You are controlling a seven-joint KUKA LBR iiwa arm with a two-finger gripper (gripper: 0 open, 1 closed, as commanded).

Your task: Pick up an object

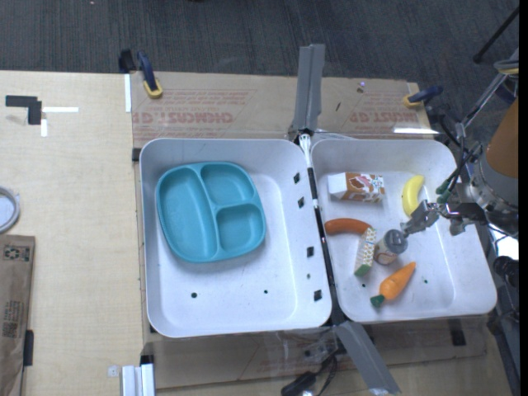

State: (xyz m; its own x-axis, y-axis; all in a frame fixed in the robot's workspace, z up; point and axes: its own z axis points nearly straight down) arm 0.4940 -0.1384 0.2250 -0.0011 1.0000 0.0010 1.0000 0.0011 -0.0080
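Note:
The right bin point(462, 295) holds several toy foods. A brown and white carton point(356, 186) lies at the back, with a yellow banana point(412, 195) to its right. An orange sausage point(348, 226) lies in the middle. Below it are a pale speckled cob point(365, 252), a small round brown piece point(384, 256) and a carrot point(395, 281). My gripper point(410, 228) reaches in from the right, low over the bin, just below the banana and above the round brown piece. Nothing is visibly held.
The left bin point(165, 304) carries a teal divided plate point(211, 211). A grey divider post point(309, 89) stands behind the bins. Clamps point(148, 77) sit on the cardboard at the back. A tape roll point(4, 211) lies at the far left.

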